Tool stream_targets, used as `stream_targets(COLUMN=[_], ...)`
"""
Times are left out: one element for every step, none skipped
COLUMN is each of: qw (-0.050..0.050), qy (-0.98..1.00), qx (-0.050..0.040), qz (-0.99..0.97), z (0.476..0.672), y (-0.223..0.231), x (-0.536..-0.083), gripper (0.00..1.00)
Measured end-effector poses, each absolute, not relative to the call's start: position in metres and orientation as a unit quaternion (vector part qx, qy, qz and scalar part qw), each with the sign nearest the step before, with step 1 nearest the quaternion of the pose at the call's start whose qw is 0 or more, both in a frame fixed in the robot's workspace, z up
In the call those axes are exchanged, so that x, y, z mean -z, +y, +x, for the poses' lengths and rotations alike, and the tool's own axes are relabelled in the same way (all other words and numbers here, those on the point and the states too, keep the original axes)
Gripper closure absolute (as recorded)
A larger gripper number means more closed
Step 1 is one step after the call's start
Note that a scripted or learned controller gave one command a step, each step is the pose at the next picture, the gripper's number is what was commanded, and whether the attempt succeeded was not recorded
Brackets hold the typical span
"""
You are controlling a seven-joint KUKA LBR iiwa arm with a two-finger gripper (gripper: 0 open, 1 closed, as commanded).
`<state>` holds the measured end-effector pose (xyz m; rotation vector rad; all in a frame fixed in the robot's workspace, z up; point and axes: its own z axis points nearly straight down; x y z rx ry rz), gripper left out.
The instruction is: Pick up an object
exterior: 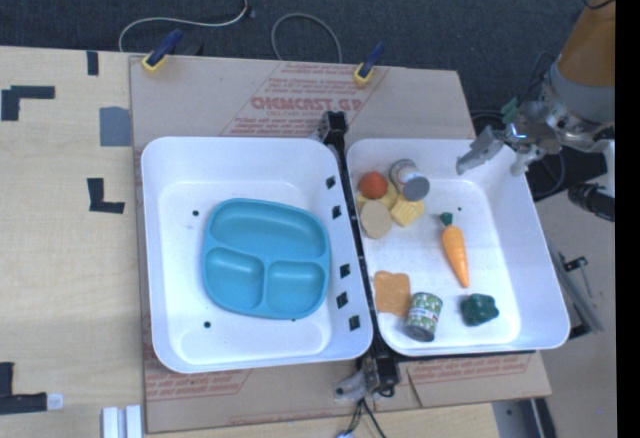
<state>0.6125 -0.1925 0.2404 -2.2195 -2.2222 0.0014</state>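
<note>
Two white bins sit side by side. The left bin holds one blue tray. The right bin holds seven things: orange ball, grey can, tan disc, yellow block, carrot, toast and a labelled can, plus one green piece. The gripper hangs over the right bin's far right corner, well apart from them; I cannot tell its state.

Red print reading "CHEMCAST GP" runs across the brown cardboard sheet behind the bins.
</note>
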Motion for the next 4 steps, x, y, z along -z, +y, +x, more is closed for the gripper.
stream_targets(qw=[0.003, -0.003, -0.005, 0.0], qy=[-0.707, -0.708, -0.707, -0.71], qx=[-0.0022, -0.0001, 0.0006, 0.0019], qz=[-0.707, -0.707, -0.707, -0.705], z=[0.555, 0.551, 0.553, 0.533], y=[-0.193, -0.174, -0.176, -0.098], x=[-0.182, -0.082, -0.098, -0.181], gripper=[0.0, 0.0, 1.0, 1.0])
